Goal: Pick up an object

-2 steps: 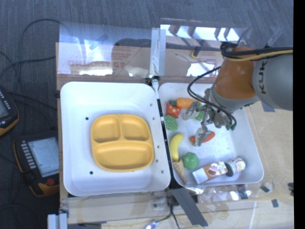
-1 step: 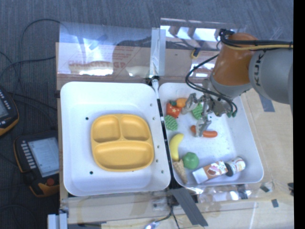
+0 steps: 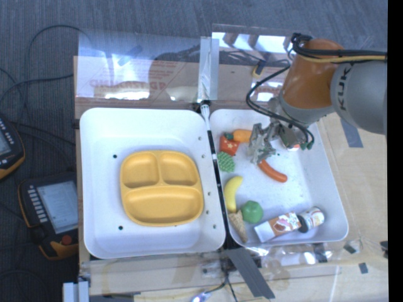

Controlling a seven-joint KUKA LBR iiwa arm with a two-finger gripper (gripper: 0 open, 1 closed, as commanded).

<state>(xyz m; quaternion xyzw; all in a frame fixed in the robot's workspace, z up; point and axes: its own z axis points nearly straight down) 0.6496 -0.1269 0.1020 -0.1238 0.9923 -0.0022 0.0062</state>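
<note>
My gripper (image 3: 262,148) hangs over the upper middle of the right bin (image 3: 334,197), under the orange wrist band. Its fingers point down toward a red-orange sausage-shaped toy (image 3: 273,170) lying just below and right of them. I see nothing between the fingers. To the left lie a red and orange pepper toy (image 3: 230,141), a green leafy piece (image 3: 226,163) and a yellow banana (image 3: 232,191). Lower down are a green ball (image 3: 252,211), a tan cone (image 3: 237,224) and a bottle (image 3: 290,223) lying on its side.
The left bin (image 3: 101,131) holds a yellow divided plate (image 3: 162,187). A clear plastic wall stands behind both bins. Cables and a handheld pendant (image 3: 49,206) lie on the floor at the left.
</note>
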